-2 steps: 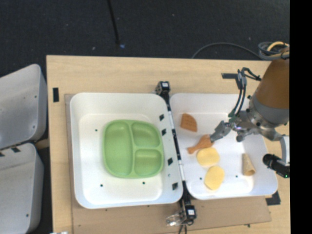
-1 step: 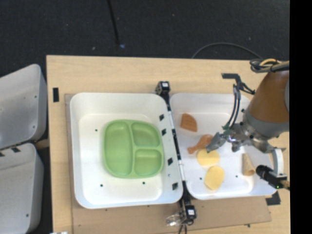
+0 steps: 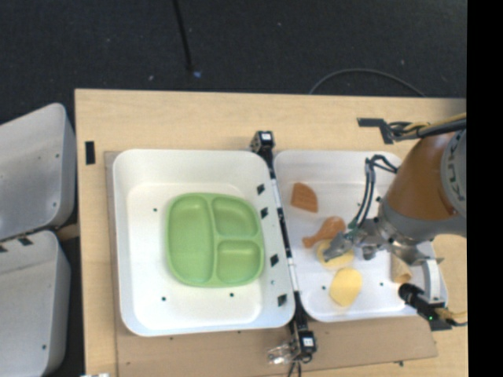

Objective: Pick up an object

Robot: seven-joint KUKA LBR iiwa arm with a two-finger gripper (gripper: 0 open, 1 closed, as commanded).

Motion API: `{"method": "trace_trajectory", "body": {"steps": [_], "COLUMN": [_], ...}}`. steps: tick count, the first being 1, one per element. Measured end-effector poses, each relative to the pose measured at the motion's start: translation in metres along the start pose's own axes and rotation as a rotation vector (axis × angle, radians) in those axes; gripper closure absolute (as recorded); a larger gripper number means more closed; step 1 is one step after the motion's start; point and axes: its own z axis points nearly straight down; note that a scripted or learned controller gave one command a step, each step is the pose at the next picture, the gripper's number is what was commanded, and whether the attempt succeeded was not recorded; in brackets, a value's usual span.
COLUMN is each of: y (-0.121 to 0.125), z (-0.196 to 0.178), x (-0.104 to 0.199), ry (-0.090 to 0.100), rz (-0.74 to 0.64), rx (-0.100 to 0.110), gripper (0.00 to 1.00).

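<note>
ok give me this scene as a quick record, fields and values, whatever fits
left bin: holds a green divided plate
right bin: holds three food pieces
orange wedge: toward the far side of the right bin
brown piece: mid bin, beside the gripper
yellow piece: near the front wall
gripper: low over the right bin, between the brown and yellow pieces
arm: reaches in from the right

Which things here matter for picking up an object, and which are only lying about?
For the job:
- hand, low in the right bin
- orange-brown piece
- drumstick-shaped piece
- small yellow piece under the hand
- pale yellow piece

Lying about:
- green divided plate in the left bin
- black cable on the dark floor
</note>
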Motion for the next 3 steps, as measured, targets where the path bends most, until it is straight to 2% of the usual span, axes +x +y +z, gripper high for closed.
{"method": "trace_trajectory", "body": {"steps": [1, 2, 3], "y": [0.0, 0.001, 0.004], "z": [0.011, -0.002, -0.045], "x": [-0.001, -0.002, -0.004], "ry": [-0.001, 0.0, -0.002], "rz": [0.001, 0.007, 0.0], "rx": [-0.004, -0.009, -0.011], "gripper": [0.0, 1.0, 1.0]}}
